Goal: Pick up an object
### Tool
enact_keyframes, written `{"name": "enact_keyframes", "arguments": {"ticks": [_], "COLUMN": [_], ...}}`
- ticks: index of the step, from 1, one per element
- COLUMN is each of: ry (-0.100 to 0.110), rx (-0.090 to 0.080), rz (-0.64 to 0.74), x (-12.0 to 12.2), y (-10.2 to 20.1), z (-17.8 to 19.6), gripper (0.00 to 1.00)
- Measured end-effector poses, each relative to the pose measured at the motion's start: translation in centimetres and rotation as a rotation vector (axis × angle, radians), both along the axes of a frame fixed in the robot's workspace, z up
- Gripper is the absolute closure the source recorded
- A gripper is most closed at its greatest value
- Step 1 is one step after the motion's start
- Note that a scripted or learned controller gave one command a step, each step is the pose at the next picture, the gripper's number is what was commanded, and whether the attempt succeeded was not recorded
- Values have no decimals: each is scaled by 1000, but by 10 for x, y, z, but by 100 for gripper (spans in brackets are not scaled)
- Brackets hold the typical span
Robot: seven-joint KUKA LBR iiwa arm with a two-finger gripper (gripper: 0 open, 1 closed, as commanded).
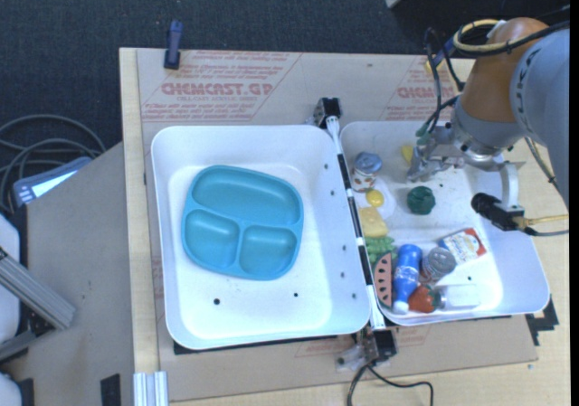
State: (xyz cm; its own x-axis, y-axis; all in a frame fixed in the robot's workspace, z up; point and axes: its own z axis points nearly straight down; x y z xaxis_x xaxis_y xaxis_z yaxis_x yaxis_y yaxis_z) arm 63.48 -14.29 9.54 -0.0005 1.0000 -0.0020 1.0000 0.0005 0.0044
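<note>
The right bin (pixel 520 273) holds several small objects. A dark green round object (pixel 420 200) lies near the bin's middle. My gripper (pixel 427 165) hangs just above and behind it, at the end of the grey arm with the orange band (pixel 493 79). I see nothing held in it. A small yellow piece (pixel 407 153) shows right beside the gripper's left side. A little jar with a blue top (pixel 366 165) stands at the bin's left wall, with yellow items (pixel 373 212) below it.
The bin's front corner is crowded: a watermelon slice (pixel 384 278), a blue bottle (pixel 407 269), a silver can (pixel 440 261), a red-and-white packet (pixel 463 244) and a red piece (pixel 422 301). The left bin (pixel 172 155) holds a blue divided plate (pixel 242 221). Cables (pixel 443 51) trail by the arm.
</note>
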Motion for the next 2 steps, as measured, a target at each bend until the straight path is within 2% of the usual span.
{"name": "enact_keyframes", "arguments": {"ticks": [1,2], "ry": [1,5], "rx": [0,2], "rz": [0,-1], "x": [0,31], "y": [0,-54], "z": [0,-10], "gripper": [0,0]}}
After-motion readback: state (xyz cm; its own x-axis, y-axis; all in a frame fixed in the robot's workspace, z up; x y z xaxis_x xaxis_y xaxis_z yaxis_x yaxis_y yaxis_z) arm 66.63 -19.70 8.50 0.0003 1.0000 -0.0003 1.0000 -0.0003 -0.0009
